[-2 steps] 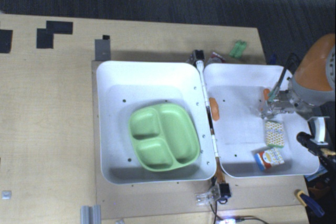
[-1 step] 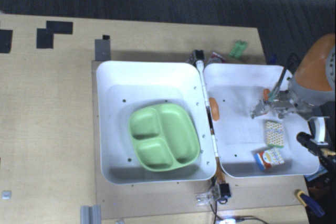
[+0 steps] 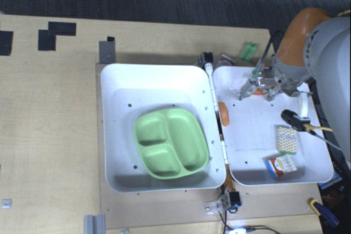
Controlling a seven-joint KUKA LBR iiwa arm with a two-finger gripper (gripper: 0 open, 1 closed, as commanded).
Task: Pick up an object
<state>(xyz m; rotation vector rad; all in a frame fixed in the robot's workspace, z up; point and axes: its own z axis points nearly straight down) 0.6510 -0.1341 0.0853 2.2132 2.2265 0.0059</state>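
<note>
My gripper hangs over the far part of the right bin, open, with nothing between its fingers. In that bin an orange carrot-like piece lies against the left wall. A pale patterned packet rests near the right wall. A small colourful box sits at the near right corner. The gripper is well apart from all three, up and to the right of the orange piece.
The left bin holds a green divided plate. A green item lies on the bench behind the right bin. The grey arm with its orange band comes in from the right.
</note>
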